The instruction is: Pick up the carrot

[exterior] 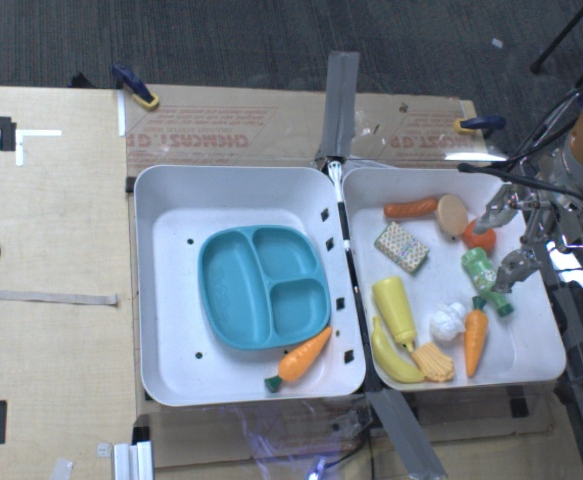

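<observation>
**Carrot not yet lifted; gripper poised over the right bin**

You had two carrots before you, and neither was off the floor of its bin. Nearest the camera, in the left bin (161,298), one carrot (303,358) lay against the near edge of the teal tray (263,286), its green top pointing toward the front wall; the tray's compartments held nothing. In the right bin (541,363), the front row comprised a banana (391,358), a crinkled yellow piece (435,362) and the second carrot (475,340), standing lengthwise with its green top (495,303) farthest from you. Behind these lay a yellow bottle (394,308), a white lump (448,322), a green item (477,267) and a patterned block (402,246); at the back, a sausage (411,208), a tan egg (452,215) and a red piece (479,238). The gripper (508,240) hung over the right bin's far right, its two fingers parted and holding nothing, the nearer fingertip just beside the carrot's green top. By this judgement, the grasp and the lift both remained.
</observation>
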`<state>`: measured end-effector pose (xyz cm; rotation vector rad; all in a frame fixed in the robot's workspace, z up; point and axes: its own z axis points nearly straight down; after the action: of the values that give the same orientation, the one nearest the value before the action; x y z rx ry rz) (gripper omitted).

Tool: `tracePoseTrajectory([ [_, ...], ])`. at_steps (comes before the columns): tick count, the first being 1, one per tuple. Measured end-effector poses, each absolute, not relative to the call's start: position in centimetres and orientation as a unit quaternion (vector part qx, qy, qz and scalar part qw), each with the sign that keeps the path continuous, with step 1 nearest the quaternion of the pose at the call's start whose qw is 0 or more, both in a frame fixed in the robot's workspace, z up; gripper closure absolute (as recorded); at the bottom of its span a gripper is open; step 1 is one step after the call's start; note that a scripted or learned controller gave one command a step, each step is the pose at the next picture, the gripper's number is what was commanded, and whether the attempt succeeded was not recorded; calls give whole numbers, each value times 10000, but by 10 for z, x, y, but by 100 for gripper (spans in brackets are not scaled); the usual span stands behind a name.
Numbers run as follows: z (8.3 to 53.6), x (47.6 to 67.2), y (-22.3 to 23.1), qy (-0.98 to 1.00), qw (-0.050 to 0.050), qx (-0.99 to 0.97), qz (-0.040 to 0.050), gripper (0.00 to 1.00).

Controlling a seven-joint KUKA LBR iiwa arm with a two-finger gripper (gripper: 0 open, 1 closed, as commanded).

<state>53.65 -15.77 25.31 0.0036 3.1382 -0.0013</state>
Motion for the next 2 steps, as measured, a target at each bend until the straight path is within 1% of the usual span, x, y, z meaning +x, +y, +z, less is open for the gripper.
tracePoseTrajectory([
  [1, 155, 499, -200, 9978, 14, -664, -3, 0],
  [2, 92, 483, -219, 9972, 14, -749, -4, 0],
])
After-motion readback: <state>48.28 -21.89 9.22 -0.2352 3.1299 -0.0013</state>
